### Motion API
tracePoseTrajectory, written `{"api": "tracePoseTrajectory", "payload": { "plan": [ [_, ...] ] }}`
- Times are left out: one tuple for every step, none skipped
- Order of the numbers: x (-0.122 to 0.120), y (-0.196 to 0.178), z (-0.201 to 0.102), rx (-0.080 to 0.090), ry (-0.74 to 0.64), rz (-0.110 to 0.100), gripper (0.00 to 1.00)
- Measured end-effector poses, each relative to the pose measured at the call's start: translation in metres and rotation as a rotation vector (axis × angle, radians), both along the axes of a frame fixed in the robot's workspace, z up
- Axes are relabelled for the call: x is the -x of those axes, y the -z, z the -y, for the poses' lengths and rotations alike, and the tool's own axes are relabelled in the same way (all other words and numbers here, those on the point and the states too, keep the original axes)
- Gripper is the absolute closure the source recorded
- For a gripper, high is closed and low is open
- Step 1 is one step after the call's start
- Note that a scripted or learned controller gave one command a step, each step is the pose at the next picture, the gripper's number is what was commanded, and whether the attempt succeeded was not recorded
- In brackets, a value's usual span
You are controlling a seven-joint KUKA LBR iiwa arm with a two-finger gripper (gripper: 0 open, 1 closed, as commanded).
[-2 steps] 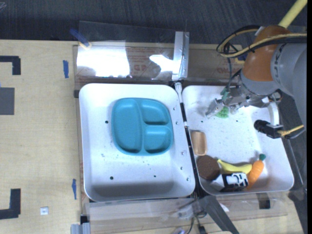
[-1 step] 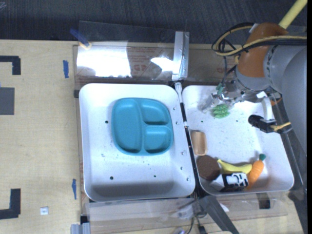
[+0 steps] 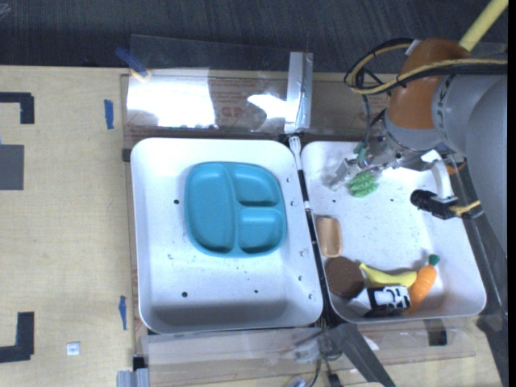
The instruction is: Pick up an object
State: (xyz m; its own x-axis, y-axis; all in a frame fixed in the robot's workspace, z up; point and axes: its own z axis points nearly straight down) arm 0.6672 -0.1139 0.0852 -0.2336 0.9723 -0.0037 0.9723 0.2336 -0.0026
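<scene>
The green object (image 3: 364,185) lies in the upper part of the right bin (image 3: 472,297), toward the upper right of the frame. My gripper (image 3: 359,166) sits directly at it, low over the bin floor, but whether it is open or closed on anything I cannot tell; the metal parts blur together there. In my judgement the task is at the approach or grasp stage: the green object appears to rest on the bin, so no lift is confirmed. Remaining: secure it and raise it clear. Elsewhere in this bin, at lower frame, a banana (image 3: 389,277), a carrot (image 3: 426,279), a brown round item (image 3: 345,275) and a tan block (image 3: 329,236) lie untouched. The left bin (image 3: 153,297) holds a blue divided plate (image 3: 236,208).
</scene>
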Motion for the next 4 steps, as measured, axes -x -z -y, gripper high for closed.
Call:
{"api": "tracePoseTrajectory", "payload": {
  "plan": [
    [-0.003,-0.01,-0.001,-0.002,-0.001,0.007,1.0],
    [0.078,-0.002,0.091,0.001,-0.19,0.006,1.0],
    [0.077,-0.001,0.088,-0.002,-0.194,0.006,0.0],
    [0.091,-0.001,0.088,-0.004,-0.107,0.008,0.0]
  ]
}}
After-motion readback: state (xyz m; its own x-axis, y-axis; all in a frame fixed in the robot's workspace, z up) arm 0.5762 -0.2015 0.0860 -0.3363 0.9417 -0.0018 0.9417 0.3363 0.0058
